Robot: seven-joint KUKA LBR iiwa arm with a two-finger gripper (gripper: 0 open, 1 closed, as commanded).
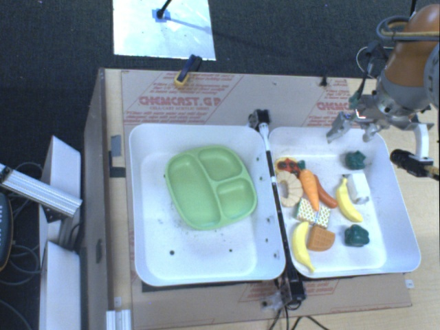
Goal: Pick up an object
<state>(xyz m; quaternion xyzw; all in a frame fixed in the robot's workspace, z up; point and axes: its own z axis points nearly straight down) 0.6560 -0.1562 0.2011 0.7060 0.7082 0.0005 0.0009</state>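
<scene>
Gripper (353, 129), fingers spread and holding nothing, poised over the right bin's (405, 256) far rim; nearest item, dark green toy (355, 159), lies just below it.

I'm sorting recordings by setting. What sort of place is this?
Likely a robotics lab test bench: two white bins on a cardboard sheet, toy food such as a carrot and a green tray, and a gripper above.
</scene>
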